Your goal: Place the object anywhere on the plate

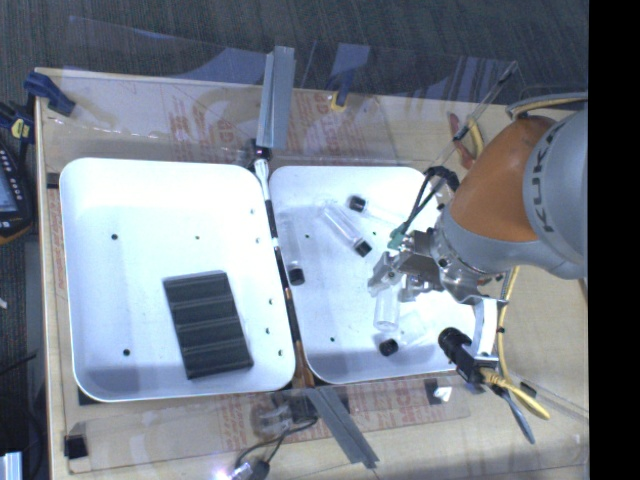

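Where legible, "KUKA" on arm [560, 193]

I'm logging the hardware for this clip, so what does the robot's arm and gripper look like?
The arm is a thick, rounded grey casing with a wide orange band above the wrist and dark lettering on the grey shell. Thin dark and green cables run along the wrist. The gripper is a compact silvery metal assembly. A yellow cable hangs below it.

We see open floor around the dark plate [207, 324] in the left bin [80, 198]; 3 clear vials [342, 224] clutter the right bin [330, 358].
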